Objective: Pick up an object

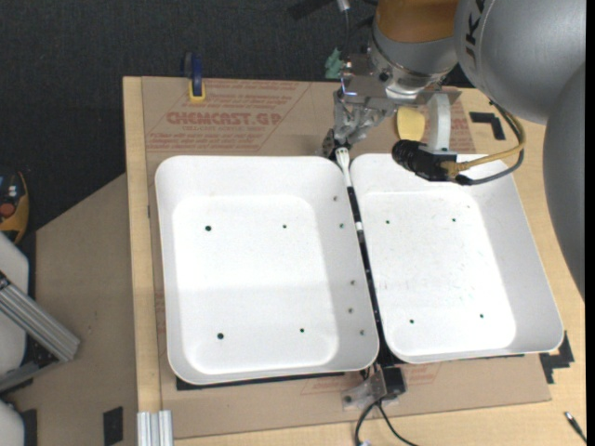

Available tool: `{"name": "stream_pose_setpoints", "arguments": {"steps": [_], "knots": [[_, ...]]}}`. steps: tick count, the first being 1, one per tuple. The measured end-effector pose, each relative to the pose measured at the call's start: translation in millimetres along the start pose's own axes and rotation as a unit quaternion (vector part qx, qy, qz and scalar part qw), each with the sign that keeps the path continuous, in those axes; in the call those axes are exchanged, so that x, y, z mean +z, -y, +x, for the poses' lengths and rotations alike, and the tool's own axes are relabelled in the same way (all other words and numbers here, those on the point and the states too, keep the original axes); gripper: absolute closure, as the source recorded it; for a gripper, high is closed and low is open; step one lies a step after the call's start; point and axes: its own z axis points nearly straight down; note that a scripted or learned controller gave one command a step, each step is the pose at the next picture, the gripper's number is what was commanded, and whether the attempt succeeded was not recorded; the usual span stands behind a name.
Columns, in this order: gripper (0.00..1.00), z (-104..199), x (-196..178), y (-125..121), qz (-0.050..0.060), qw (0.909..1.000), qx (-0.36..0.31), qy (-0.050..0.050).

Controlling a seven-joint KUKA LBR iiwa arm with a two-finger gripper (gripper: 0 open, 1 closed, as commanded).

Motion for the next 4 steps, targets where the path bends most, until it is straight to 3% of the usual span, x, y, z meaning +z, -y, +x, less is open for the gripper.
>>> {"name": "stream_pose_setpoints", "arguments": {"steps": [2,3,4], "knots": [[1.00,-26,-42,28,-0.003,1.0000,0.000,0.000],[1.00,118,-37,2,-0.003,1.0000,-0.007,-0.003],[1.00,153,39,22,0.004,1.0000,-0.003,0.000]]}}
